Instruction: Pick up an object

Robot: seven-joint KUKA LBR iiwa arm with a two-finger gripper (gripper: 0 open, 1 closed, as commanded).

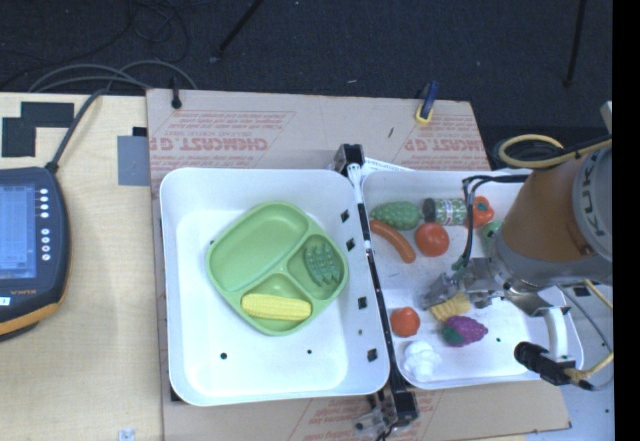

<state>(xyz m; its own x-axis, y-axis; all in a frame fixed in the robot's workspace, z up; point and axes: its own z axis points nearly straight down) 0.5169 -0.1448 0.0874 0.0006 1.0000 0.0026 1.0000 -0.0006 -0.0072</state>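
So the arm (pixel 560 214) was reaching in over the right bin (pixel 500 364), and the gripper (pixel 462 291) was sitting low near the middle of that bin, right on top of a small yellow toy (pixel 449 307). Honestly couldn't tell how wide the pincer was set or whether it actually had that yellow piece; the metal bits and the toy blur together there. It looked like it was touching or just above it, that's as far as I'd go.

Just beside that, toward the bin's front edge, lay a purple grape-like toy (pixel 465 331). A white lumpy thing (pixel 421 360) sat near the front left corner, with a small red tomato (pixel 405 321) close to the left wall. Up toward the back edge were a green leafy veg (pixel 397 215), an orange-red sausage (pixel 392 240), a bigger red tomato (pixel 432 240) and a little bottle (pixel 447 210) lying on its side.

The left bin (pixel 200 349) carried a green divided plate (pixel 262 244) with a yellow corn cob (pixel 276 306) in its front compartment and a dark green piece (pixel 322 262) in the right one.
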